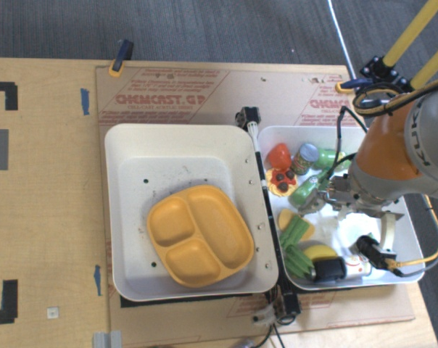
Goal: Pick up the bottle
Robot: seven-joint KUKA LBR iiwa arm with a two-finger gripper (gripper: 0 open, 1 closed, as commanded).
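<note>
The bottle (pixel 339 268) lies on its side at the near edge of the right bin (pixel 415 227), its black cap pointing left and its pale, labelled body running right toward the bin's front corner. Just behind the cap sits a yellow, lemon-like piece (pixel 319 252), and to its left a bunch of green toy vegetables (pixel 297 246) leans along the bin's left wall. Further back in the same bin are a red pepper-like toy (pixel 279 155), a yellow slice with dark spots (pixel 281 183), a small jar with a bluish lid (pixel 304 156) and a green translucent piece (pixel 306 189).

The gripper (pixel 328 194) hangs over the middle of the right bin, behind the bottle and apart from it, close to the green translucent piece. Its fingers are too blurred and crowded by the wrist hardware to say whether they stand apart or together, and nothing can be seen between them. The arm (pixel 393 154), with its orange band, comes in from the right above the bin.

The left bin (pixel 132 216) holds a yellow divided plate (pixel 199 234), lying flat toward the front. Both bins rest on a cardboard sheet (pixel 168 96) on the bench.
</note>
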